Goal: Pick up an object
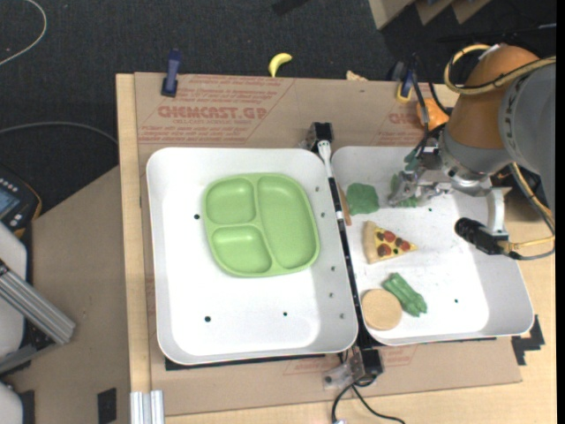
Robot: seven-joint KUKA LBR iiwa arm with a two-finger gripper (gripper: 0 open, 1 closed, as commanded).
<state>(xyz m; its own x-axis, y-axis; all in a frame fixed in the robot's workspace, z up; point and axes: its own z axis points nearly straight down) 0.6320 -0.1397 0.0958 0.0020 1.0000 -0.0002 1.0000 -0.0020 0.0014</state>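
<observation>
The gripper [411, 186] is hanging low over the far part of the right bin [494, 307], and whether it is spread or pressed together I cannot tell, since the wrist is blocking much of it and the rest is blurring into metal. Nothing is showing between it, so the pick is, in my judgement, not yet made. The nearest candidate, a small green toy piece [361, 196], is lying just beside the gripper at its 9 o'clock, close to the divider [340, 228] where the two bins are meeting; a descent there is risking a scrape on that rim or a nudge that is sending the piece sliding on the slick white plastic. The pizza slice toy [387, 243] at 7 o'clock is lying flat, so a pinch may be closing above it and missing. The green vegetable toy [406, 293] and the round tan disc [381, 309] are touching at 6 o'clock, so grabbing one may be dragging the other. The left bin [177, 307] is holding a green divided plate [261, 224]. Both bins are resting on a cardboard sheet [221, 104] over dark carpet [132, 16], with a cable [22, 16] trailing at the far left.
</observation>
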